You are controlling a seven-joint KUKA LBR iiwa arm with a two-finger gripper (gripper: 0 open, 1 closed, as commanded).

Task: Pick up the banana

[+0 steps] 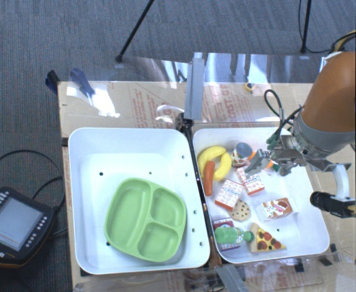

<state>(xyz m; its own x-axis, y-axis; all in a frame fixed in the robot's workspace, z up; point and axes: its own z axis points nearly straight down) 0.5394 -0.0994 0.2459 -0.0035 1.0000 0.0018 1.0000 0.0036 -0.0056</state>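
Gripper state you can't judge from here; it hovers in the right bin. Left to right: hot dog touches the banana at the bin's upper left, carton nearby. Your risk: crowding could spoil the grab.

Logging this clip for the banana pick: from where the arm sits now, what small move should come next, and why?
Probably a short shift toward the view's left, then down. The claw hovers over the right bin, above the small cartons, while the banana lies to its left near the bin's upper-left corner, beside the hot dog. Nothing shows between the claw's tips, so it needs centring over the banana first.
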